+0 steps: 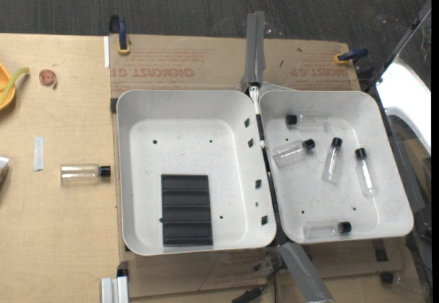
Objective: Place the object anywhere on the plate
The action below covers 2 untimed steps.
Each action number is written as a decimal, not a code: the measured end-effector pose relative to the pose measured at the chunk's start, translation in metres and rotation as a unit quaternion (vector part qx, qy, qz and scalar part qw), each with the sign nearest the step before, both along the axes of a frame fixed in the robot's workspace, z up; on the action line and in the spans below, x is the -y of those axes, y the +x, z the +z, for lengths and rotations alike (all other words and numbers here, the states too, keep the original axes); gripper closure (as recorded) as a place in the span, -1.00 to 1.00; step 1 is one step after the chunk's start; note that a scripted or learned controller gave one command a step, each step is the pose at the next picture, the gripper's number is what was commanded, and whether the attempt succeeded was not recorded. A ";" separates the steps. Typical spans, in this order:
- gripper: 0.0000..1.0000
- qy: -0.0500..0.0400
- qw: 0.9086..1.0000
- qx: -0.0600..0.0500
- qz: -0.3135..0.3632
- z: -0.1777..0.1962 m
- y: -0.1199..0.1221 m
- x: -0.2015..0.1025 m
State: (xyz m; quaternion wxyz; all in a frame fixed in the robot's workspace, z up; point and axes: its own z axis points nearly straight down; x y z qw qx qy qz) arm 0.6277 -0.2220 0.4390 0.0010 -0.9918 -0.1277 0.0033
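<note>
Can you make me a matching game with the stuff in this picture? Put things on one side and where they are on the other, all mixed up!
Things:
1. black ribbed plate
2. vial with a black cap lying alone
3. cluster of capped vials
4. blue clamp

Places:
A. in the right white bin
B. on the wooden bench, left of both bins
C. in the left white bin, near its front
D. at the back edge of the cardboard sheet

Pairs: 1-C, 2-B, 3-A, 4-D
</note>
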 end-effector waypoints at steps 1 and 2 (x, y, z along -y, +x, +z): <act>-1.00 0.000 1.000 0.002 -0.028 0.001 0.023 -0.051; -1.00 0.000 1.000 0.001 -0.028 0.001 -0.016 0.001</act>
